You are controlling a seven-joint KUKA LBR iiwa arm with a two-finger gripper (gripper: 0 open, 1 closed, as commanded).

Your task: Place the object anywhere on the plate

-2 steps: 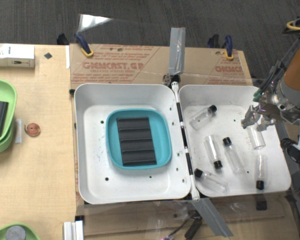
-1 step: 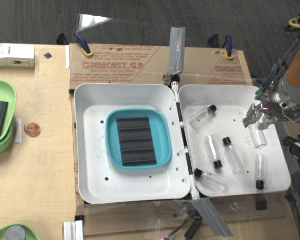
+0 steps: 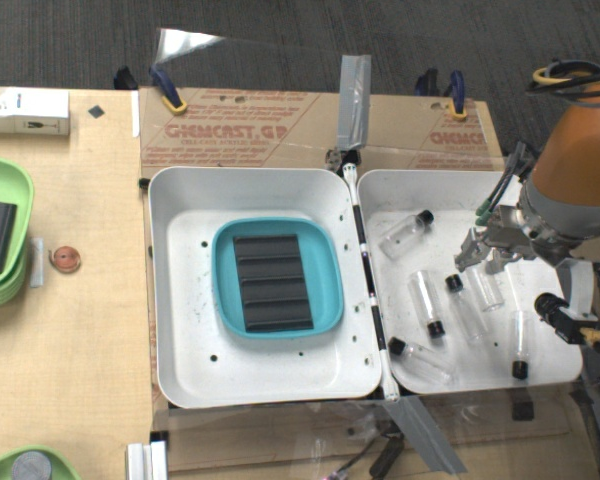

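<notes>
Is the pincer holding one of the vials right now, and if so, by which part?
It cannot be told. The pincer is low in the right bin among the clear vials, but glare and the transparent plastic hide whether one sits between its tips.

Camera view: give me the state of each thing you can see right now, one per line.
Teal plate: flat in the left bin, carrying a black ridged insert.
Left bin: holds the plate.
Right bin: holds several clear vials.
Clear vials: all lying on their sides, scattered, black caps on.
Gripper: over the right bin, above the vials; no vial visibly between its fingers.
</notes>
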